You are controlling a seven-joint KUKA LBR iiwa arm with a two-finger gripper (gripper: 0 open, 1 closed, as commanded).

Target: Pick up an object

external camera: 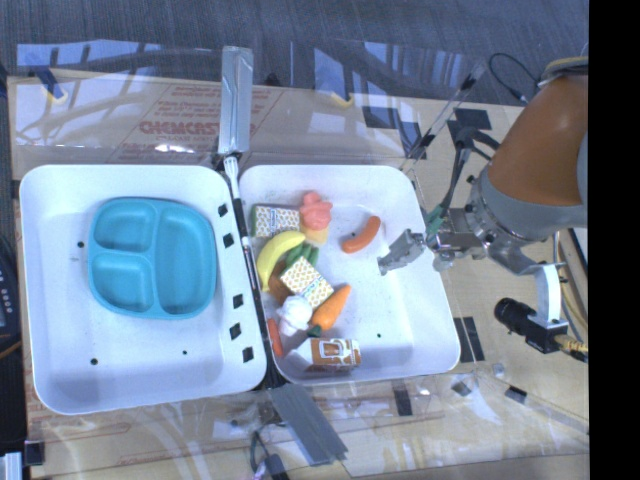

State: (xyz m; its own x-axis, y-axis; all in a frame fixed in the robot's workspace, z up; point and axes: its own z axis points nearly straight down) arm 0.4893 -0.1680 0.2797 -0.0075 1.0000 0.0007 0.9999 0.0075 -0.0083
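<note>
The right bin [425, 313] holds a pile of toy food along its left side: a yellow banana [277, 253], a pink strawberry-like piece [315, 213], a checkered box [272, 219], a second patterned box [306, 281], a carrot [331, 308], a white piece [295, 315] and a small can [335, 351]. An orange sausage [361, 234] lies alone near the bin's middle. My gripper [402, 252] hovers over the right part of this bin, just right of the sausage, with nothing seen between its fingers.
The left bin [50, 308] carries a blue divided tray [153, 257]. A grey divider with black clips [236, 268] runs between the bins. The arm's grey and orange body [535, 178] crosses the right bin's rim, with cables behind it.
</note>
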